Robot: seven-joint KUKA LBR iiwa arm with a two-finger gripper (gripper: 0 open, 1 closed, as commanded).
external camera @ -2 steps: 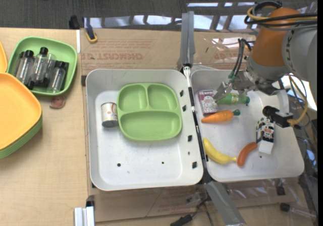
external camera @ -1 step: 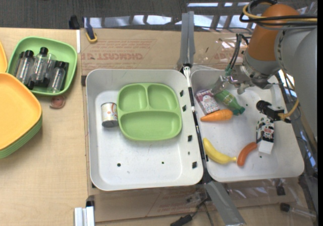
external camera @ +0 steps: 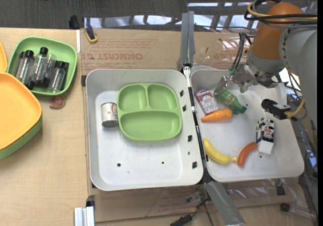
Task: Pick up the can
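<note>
can (external camera: 109, 114): lying in the left bin, at nine o'clock of the green plate (external camera: 149, 110), touching it.
tool (external camera: 233, 81): over the right bin (grip state unreadable).
approach: descend from the can's free nine o'clock side.

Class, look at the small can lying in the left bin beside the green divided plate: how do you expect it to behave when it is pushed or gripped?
The can lies on its side, so a nudge would probably roll it. Its rounded metal-looking wall may slip between fingers. It looks rigid and, being small, probably light. The green plate close beside it may crowd a grasp.
</note>
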